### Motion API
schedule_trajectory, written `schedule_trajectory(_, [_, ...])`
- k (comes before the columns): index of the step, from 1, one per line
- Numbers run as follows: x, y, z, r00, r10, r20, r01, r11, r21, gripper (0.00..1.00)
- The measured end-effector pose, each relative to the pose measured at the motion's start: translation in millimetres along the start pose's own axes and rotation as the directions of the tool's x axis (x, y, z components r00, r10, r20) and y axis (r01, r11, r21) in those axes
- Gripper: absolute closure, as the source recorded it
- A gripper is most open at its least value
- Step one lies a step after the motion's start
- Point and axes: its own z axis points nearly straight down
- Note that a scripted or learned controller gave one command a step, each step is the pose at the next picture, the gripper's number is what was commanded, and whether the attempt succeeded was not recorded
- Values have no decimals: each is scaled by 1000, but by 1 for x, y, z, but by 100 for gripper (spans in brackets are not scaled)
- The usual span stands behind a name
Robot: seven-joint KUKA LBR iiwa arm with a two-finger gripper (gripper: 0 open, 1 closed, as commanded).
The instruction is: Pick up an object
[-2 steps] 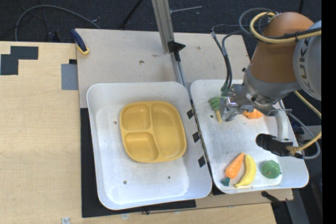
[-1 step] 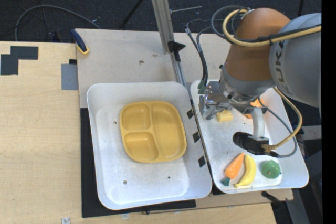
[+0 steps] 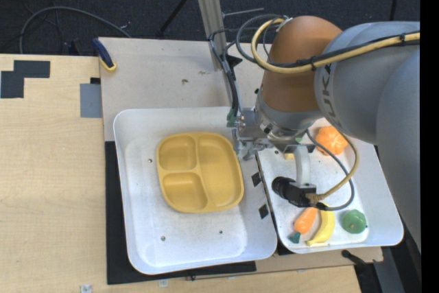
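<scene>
A yellow divided plate (image 3: 200, 171) is seen lying flat in the left bin (image 3: 130, 216), right of its middle. The plate is slightly turned, and its one long compartment runs far to near along its right side, with two smaller compartments on its left. The gripper (image 3: 247, 142) is placed just beside the plate's far right corner, over the seam between the bins. Whether it is open or closed cannot be told, and nothing is seen held. Bare bin floor is left open to the plate's left and near side.

In the right bin (image 3: 384, 216), a carrot (image 3: 306, 219), a banana (image 3: 322, 228) and a green ball (image 3: 354, 221) are grouped at the near end. An orange fruit (image 3: 329, 139) lies at the far end. The worktop (image 3: 48, 168) extends to the left.
</scene>
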Motion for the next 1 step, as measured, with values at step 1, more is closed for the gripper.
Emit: schedule_trajectory(1, [43,-5,-1,1000,0,0,0,1000,-2,100])
